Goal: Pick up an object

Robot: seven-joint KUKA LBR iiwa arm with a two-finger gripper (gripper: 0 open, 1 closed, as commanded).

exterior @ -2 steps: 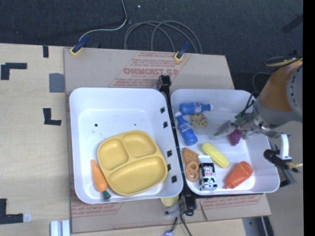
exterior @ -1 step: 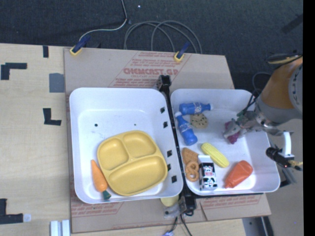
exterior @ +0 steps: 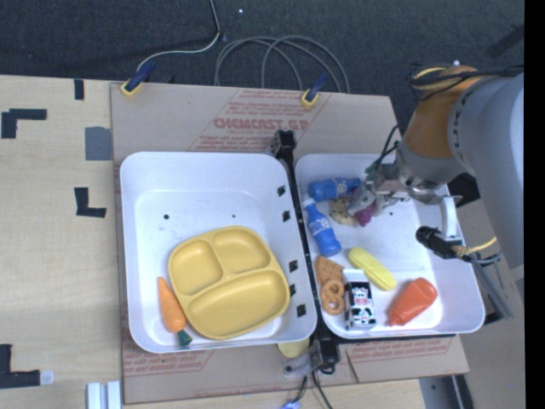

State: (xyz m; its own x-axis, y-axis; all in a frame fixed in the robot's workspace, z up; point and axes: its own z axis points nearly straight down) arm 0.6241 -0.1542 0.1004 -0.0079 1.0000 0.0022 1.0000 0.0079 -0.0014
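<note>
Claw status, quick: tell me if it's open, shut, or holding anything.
Claw: low in the right bin, among the small items beside the blue bottle; open or shut cannot be told, and nothing can be seen held in it.

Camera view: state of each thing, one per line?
Gripper: low in right bin, over the back clutter.
Plate: upright, in left bin.
Carrot: lying beside plate.
Blue bottle: lying on its side.
Corn: lying flat.
Orange bottle: lying on its side.
Milk carton: lying, face up.
</note>
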